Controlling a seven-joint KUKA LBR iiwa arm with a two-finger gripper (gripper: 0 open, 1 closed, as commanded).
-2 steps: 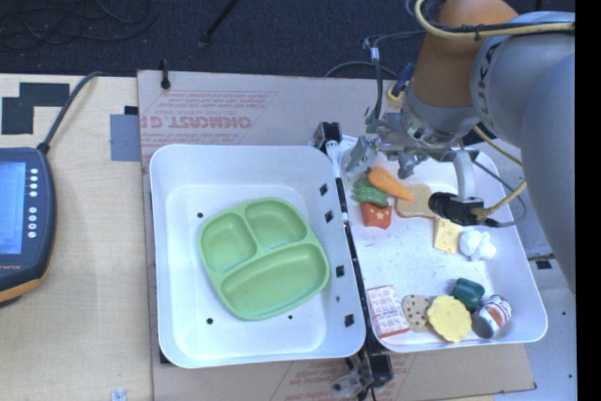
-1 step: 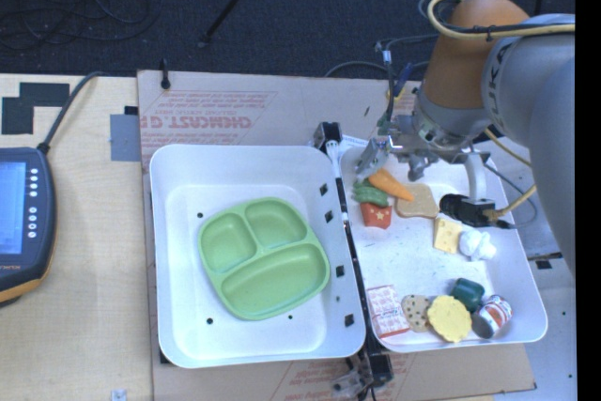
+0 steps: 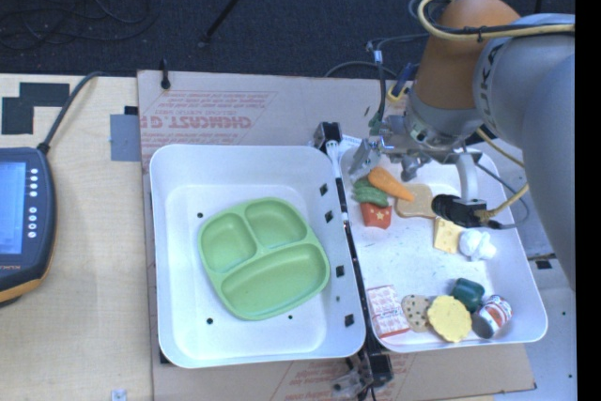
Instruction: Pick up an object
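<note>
From the overhead camera, you see the grey arm (image 3: 526, 80) with its glossy orange band reaching in from the right over the right bin (image 3: 526, 315), a shallow white plastic tray with rounded corners. Your gripper (image 3: 383, 170) sits low at that bin's far left corner. Its two metal prongs are spread well apart with nothing clamped between them.

Just below the gap lies the carrot (image 3: 392, 183), a smooth orange taper lying at a slant. It touches a green leafy piece (image 3: 369, 194) and a tan wooden-looking slab (image 3: 415, 202). You cannot tell whether the gripper touches the carrot. A small red block-shaped toy (image 3: 377, 215) sits just beside the green piece.

Further right lie a pale yellow wedge (image 3: 448, 236) and a white lump (image 3: 480, 246). Along the near edge you have a red-and-white printed square (image 3: 384, 307), a speckled cookie (image 3: 414, 310), a bumpy yellow disc (image 3: 450, 319), a dark green piece (image 3: 468, 289) and a small shiny can (image 3: 491, 316).

The left bin (image 3: 178, 174) holds a matte green plate (image 3: 263, 256) with three compartments.
</note>
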